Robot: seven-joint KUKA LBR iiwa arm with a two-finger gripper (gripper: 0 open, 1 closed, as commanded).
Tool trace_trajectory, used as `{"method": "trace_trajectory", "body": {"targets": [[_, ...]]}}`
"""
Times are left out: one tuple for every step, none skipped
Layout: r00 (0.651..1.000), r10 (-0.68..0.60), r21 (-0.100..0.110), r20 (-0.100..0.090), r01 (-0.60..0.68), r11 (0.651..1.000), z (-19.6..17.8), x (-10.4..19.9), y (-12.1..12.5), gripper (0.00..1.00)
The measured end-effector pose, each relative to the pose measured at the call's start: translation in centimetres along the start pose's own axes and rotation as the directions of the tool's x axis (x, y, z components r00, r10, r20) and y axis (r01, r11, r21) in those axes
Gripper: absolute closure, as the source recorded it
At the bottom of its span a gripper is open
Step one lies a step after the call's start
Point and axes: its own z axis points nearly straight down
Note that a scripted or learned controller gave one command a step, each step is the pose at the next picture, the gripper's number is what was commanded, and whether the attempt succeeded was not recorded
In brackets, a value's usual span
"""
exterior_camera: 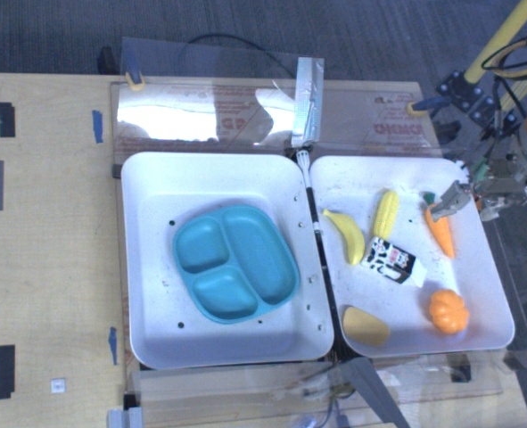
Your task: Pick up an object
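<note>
The right-hand bin (504, 328) is being approached by the tool (448, 201), which is being held low over that bin's far right portion, near its right wall. The carrot (440, 232) is being presented as the nearest candidate: it is lying just below the tool tip in the camera view, apparently touching or just beside it, with its long axis running from upper left to lower right. Whether the tool is set wide or narrow cannot be told, and nothing is being shown clearly as held. Other candidates are being offered further to the left in the same bin: a corn cob (386, 212), a banana (347, 234), a black-and-white packet (391, 260), a yellow chip-shaped piece (364, 325) and a small orange pumpkin (448, 311). A blue divided plate (234, 262) is being carried by the left-hand bin (147, 239), well apart from the tool. In judgement, the coming move is being governed by the carrot's slanted axis, across which closure would best be made.
</note>
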Motion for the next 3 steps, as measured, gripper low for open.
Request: {"method": "trace_trajectory", "body": {"targets": [[0.975,0.221,-0.006,-0.017,-0.221,0.975,13.0,-1.7,4.2,0.0],[0.975,0.22,-0.009,-0.007,-0.22,0.975,12.0,-1.9,4.1,1.0],[0.994,0.113,-0.014,-0.002,-0.113,0.993,0.8,8.9,3.3,1.0]]}}
